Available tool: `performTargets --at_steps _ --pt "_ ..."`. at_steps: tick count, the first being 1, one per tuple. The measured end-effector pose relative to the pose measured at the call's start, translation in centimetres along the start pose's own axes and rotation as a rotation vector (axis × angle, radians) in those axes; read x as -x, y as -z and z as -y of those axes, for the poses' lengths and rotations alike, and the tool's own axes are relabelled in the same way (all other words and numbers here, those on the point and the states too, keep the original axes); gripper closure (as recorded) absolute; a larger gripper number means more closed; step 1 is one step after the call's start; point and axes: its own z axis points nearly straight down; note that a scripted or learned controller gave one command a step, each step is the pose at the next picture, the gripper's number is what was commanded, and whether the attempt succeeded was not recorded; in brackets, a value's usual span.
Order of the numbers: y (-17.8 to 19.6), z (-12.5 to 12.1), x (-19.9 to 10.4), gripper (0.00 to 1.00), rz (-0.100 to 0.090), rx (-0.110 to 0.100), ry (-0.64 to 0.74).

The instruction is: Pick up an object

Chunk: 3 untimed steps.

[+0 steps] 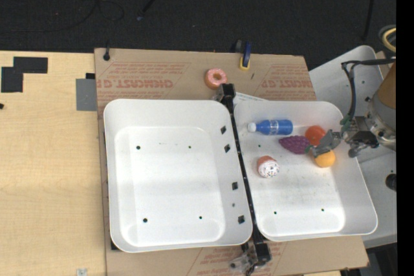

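Note:
The right bin holds a blue bottle lying on its side, a purple bunch, an orange-red ball, a yellow-orange piece and a small white and red round thing. My gripper hangs low over the bin's right edge, open. Its left finger is right beside the yellow-orange piece and the orange-red ball. Nothing sits between the fingers.
The left bin lies beside the right one, with a black divider between them. A pink ring and a blue clamp rest on the cardboard behind the bins.

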Motion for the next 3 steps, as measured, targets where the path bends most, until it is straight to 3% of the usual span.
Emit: performTargets --at_steps 1,2,3 --pt "-10.1 -5.5 0.4 0.0 0.002 0.004 0.006" --pt "-13.5 -10.6 -3.9 0.0 -0.002 -0.002 0.006" --pt "-13.3 -5.9 -7.1 0.0 -0.002 -0.004 -0.001"
